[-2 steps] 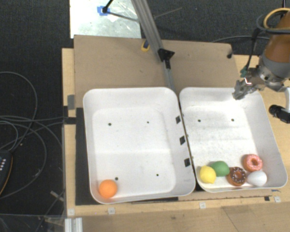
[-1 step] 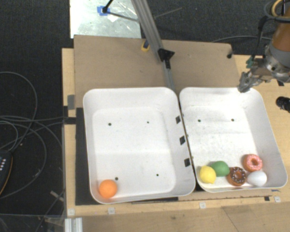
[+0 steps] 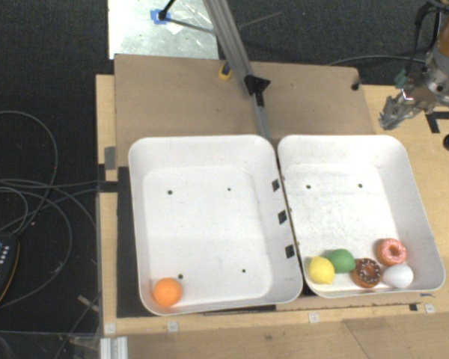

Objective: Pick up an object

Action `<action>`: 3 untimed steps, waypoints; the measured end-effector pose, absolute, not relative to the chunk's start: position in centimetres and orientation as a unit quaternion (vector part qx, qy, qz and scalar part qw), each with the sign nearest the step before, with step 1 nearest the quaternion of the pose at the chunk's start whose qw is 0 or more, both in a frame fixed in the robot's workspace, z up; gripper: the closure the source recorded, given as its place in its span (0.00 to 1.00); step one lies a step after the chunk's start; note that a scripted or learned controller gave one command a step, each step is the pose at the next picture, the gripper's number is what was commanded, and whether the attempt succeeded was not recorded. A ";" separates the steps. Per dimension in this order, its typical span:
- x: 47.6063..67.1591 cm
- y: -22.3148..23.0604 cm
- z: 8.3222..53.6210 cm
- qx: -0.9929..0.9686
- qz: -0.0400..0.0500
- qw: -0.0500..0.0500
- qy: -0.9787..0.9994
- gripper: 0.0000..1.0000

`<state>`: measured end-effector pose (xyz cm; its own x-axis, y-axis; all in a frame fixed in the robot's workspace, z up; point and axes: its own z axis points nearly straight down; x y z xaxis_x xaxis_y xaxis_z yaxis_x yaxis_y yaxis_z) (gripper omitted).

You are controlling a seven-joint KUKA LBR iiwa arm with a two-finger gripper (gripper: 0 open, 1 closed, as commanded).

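Camera view: the tool [image 3: 395, 115] is parked high, outside the right bin's [image 3: 415, 174] far corner, nothing between its fingers; whether they are spread cannot be told. Well below it, against the near wall, a yellow ball [image 3: 321, 270], green ball [image 3: 341, 260], chocolate donut [image 3: 367, 273], pink donut [image 3: 391, 251] and white ball [image 3: 397, 277] are crowded together. Little finger room is judged there; open floor is left between.

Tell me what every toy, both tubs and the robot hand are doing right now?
orange ball: alone in the left bin's near corner.
lemon: in the right bin, touching the lime.
lime: beside the lemon.
chocolate donut: lying flat.
pink donut: lying flat.
white egg: by the near rim.
left bin: flat on the bench.
right bin: flat on the bench.
gripper: above the bench, beyond the right bin.
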<state>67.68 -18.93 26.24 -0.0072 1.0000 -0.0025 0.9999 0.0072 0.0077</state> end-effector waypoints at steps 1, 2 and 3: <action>66.4 -14.0 27.0 0.704 0.001 0.001 0.711 1.00; 64.6 -9.6 27.1 0.704 0.001 0.000 0.710 1.00; 62.7 -3.6 26.6 0.703 0.001 -0.001 0.711 1.00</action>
<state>62.74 -3.56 26.62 -0.0110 0.9999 0.0029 0.9999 0.0110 -0.0005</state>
